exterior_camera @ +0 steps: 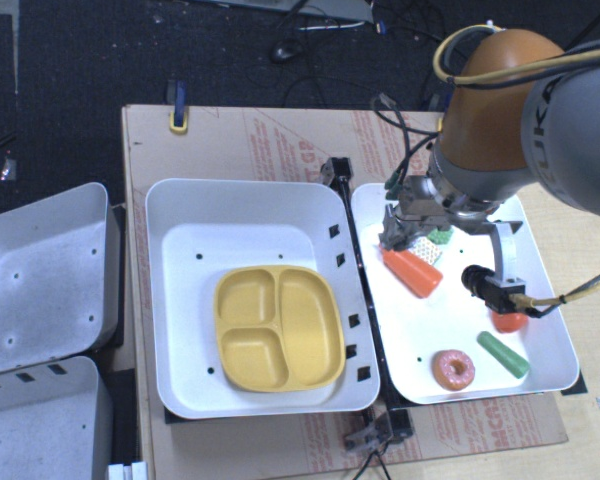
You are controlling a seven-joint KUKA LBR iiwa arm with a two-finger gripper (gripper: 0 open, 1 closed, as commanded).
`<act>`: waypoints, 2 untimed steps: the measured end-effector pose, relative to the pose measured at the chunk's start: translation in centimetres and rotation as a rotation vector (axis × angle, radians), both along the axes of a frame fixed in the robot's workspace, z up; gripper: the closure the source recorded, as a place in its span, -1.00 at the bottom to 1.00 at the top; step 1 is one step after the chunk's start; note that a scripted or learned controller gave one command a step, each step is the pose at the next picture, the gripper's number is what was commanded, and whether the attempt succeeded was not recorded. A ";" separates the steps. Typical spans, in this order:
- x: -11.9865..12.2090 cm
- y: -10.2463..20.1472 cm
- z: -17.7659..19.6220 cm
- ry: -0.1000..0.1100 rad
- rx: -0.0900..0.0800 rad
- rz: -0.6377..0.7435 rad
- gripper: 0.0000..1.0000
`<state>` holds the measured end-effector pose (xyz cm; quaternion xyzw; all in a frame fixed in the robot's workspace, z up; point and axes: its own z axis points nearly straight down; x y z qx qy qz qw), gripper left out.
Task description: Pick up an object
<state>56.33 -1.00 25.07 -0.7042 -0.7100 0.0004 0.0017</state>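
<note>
The right bin (545, 268) holds several objects. An orange carrot-shaped piece (413, 272) lies near its left wall. A pink donut (453, 368) sits by the front edge, with a green cylinder (503, 354) to its right. A small red piece (509, 320) lies just above the cylinder, partly behind a black part of the arm. My gripper (401, 230) hangs low over the bin's back left, right above the carrot's upper end. A green and white item (436, 247) peeks out beside it, mostly hidden by the wrist.
The left bin (180, 218) holds a yellow divided plate (279, 327). A black divider (358, 268) runs between the two bins. The grey and orange arm (500, 98) covers the right bin's back portion. Grey lids (40, 268) lie off the bench at the left.
</note>
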 end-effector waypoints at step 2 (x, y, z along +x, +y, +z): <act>0.4 9.5 0.0 -0.003 -0.001 -0.001 1.00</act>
